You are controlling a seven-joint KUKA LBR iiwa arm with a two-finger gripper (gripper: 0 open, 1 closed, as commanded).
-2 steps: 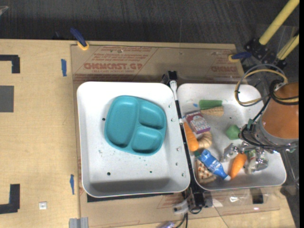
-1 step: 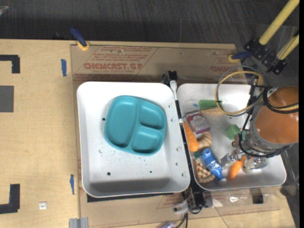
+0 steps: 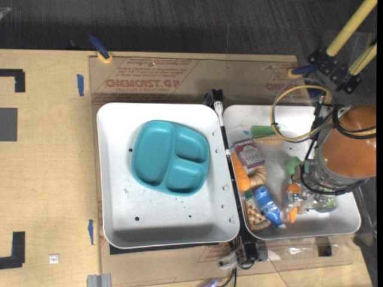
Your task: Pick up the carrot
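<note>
The gripper [image 3: 299, 205] is hanging low in the right bin [image 3: 353, 220], down among the clutter at its near right part, and whether it is spread wide or closed cannot be told here. The carrot [image 3: 240, 175], an orange stick, is lying along the left wall of that bin, well apart from the gripper, just beside a purple packet [image 3: 250, 155] and touching a waffle-patterned piece [image 3: 256, 178]. A smaller orange item [image 3: 292, 211] is sitting right at the gripper, so the likely slip is closing on that, or on the blue bottle [image 3: 267, 205] nearby, instead of the carrot; the carrot hugging the wall could also be blocking one finger. Counting: two white bins, one teal divided plate [image 3: 170, 157] in the left bin [image 3: 119, 208], one carrot, one blue bottle, one purple packet, two green pieces.
</note>
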